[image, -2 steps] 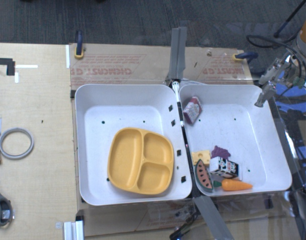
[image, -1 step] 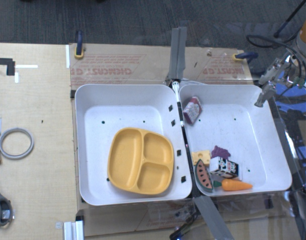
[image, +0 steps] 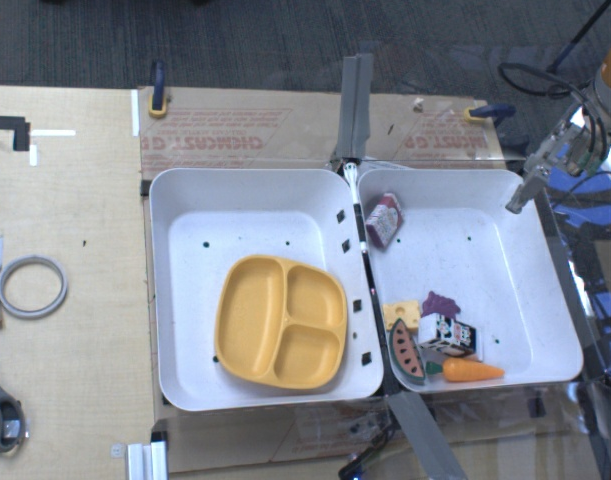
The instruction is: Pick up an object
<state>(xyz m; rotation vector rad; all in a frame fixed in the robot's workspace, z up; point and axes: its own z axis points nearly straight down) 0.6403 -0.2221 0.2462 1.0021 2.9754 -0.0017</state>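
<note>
Nearest the camera, at the near edge of the right bin (image: 525, 268), an orange toy carrot (image: 473, 371) is seen lying flat, with a watermelon-slice toy (image: 406, 352) just to its left against the bin's near-left corner. Just beyond these, a small black-and-white toy (image: 452, 335), a purple piece (image: 441, 304) and a yellow cheese-like block (image: 402, 315) are clustered close together, some touching. A dark red packet (image: 384, 218) is noted at the far-left of the same bin, beside the divider. In the left bin (image: 185, 268), a yellow three-compartment plate (image: 282, 321) is placed toward the near side. A grey tape ring (image: 31, 286) rests on the bench (image: 65, 388) well to the left of both bins. The gripper (image: 520, 200) is seen at the far-right rim of the right bin, well apart from all toys; nothing is seen between its fingers, and how far open it is cannot be told from this view.
</note>
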